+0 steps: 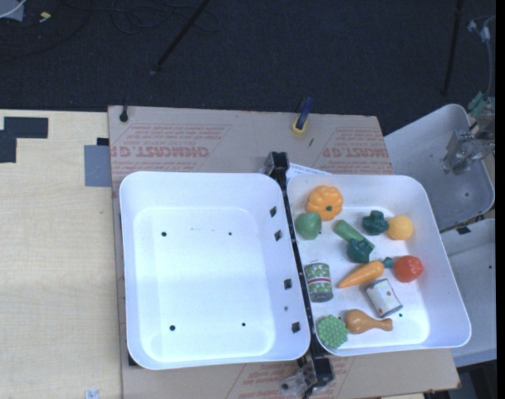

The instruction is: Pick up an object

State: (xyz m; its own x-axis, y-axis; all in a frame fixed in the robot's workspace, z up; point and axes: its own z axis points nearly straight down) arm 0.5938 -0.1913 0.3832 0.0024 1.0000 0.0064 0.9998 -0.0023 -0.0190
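Note:
The right bin [439,223] holds several toy foods. An orange pumpkin [325,201] lies at its back, with a green apple [308,225] just in front of it. A dark green vegetable [352,239], a teal piece [375,221] and a yellow lemon [399,228] sit across the middle. A carrot [362,273] lies beside a red tomato [409,268]. A small can [318,281] stands by the left wall. Near the front are a grey block [384,298], a drumstick [369,322] and a green dotted ball [331,331].
The left bin [136,223] adjoins the right one along a black divider [290,248]. Both rest on a cardboard sheet [203,144]. A grey plate with metal fittings [460,156] stands at the right. A blue and yellow clip [301,116] sits at the cardboard's back edge.

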